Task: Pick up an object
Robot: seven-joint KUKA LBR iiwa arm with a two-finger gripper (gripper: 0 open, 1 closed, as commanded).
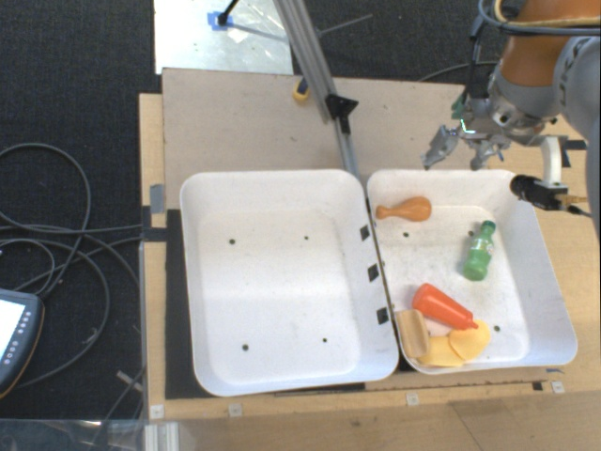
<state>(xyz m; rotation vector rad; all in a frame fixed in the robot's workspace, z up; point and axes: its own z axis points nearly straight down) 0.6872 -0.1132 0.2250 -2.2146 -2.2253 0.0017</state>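
My gripper (458, 154) hangs above the far rim of the right bin (554, 280), its two fingers spread open with nothing between them. Below it, near the bin's back, lies a brown drumstick-shaped toy (406, 210). A small green bottle (478, 250) lies right of centre. An orange cone (443, 306) rests toward the front, over a pale piece. Beside it sit yellow pieces (462, 346) and a tan block (411, 333) at the front left corner.
The left bin (272, 280) adjoins the right one along a shared rim with black clips. A slanted grey pole (315, 59) crosses the bench behind the bins. Cables and a tablet lie on the floor at left.
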